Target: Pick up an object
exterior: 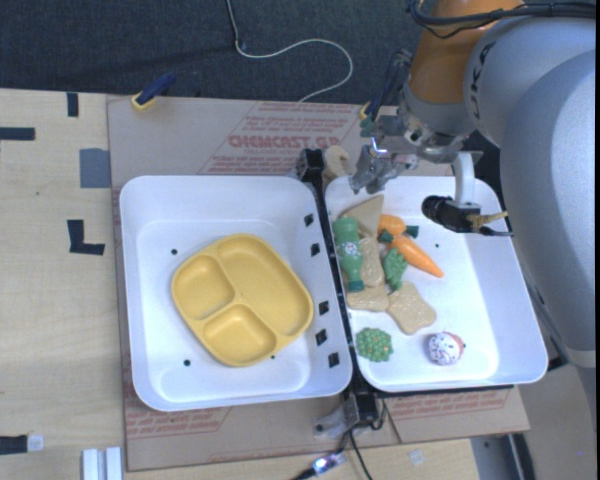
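Note:
The right bin [500, 308] holds a pile of toy food: an orange carrot [414, 251], a tan cracker-like piece [412, 313], a green broccoli [374, 344], several green pieces [352, 243] and a small white and red ball [444, 347]. My gripper [370, 176] hangs over the bin's far left corner, just above a tan wedge [364, 211] at the top of the pile. I see nothing between its fingers.
The left bin [150, 268] holds a yellow divided plate [240, 298]. Black clips [325, 308] line the wall between the bins. The large grey arm [550, 118] covers the right side. A cable [280, 48] lies behind the bins.

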{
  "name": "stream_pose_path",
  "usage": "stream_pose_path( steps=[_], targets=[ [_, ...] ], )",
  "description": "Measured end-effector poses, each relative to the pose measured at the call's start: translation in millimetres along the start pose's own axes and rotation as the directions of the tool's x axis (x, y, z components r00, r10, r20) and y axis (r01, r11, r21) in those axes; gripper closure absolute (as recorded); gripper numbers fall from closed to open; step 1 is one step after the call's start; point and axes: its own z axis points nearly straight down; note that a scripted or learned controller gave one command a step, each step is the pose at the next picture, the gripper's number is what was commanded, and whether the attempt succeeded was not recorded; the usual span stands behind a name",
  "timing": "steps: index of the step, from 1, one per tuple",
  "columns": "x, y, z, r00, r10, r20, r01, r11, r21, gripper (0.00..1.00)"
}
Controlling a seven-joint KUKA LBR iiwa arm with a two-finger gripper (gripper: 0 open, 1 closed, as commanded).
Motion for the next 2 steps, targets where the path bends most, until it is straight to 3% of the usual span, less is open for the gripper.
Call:
stream_pose_path(
  steps=[1, 2],
  targets=[
    [4.6, -5.8, -20.0, 1.000, 0.001, -0.001, -0.001, 1.000, -0.001, 1.00],
    [6.7, -13.6, -4.5, 1.000, 0.002, 0.000, -0.002, 1.000, 0.002, 1.00]
  ],
)
